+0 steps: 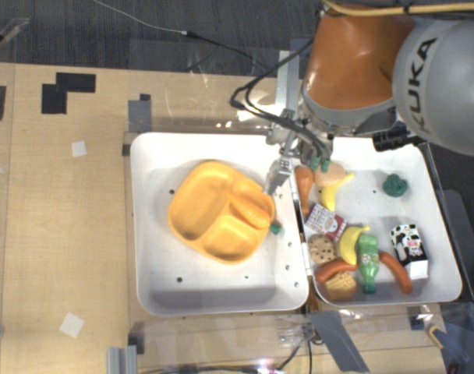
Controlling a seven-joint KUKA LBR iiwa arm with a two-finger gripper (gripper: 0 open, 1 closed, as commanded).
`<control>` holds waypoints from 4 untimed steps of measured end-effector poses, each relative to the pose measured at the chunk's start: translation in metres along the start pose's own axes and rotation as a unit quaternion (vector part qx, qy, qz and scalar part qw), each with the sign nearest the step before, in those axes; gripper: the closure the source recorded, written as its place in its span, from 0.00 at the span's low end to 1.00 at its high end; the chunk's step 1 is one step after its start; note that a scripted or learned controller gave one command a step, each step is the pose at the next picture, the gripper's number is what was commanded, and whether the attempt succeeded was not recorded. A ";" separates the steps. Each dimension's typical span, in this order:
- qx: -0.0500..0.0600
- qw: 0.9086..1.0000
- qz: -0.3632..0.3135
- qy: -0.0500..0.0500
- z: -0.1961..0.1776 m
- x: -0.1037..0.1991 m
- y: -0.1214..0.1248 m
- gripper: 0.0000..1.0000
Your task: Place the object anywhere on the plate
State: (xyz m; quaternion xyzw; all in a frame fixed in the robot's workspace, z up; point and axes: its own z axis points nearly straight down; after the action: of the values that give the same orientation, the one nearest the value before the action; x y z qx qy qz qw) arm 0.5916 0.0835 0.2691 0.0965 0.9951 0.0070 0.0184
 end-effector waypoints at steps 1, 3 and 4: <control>0.000 1.000 0.000 0.000 0.000 0.000 0.000 0.00; 0.004 1.000 0.007 0.007 -0.074 0.075 -0.009 1.00; 0.009 0.997 0.071 0.017 0.013 0.043 0.045 1.00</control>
State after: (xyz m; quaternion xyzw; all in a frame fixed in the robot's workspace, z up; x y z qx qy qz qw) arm 0.5589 0.1360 0.2550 0.1666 0.9860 0.0009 0.0005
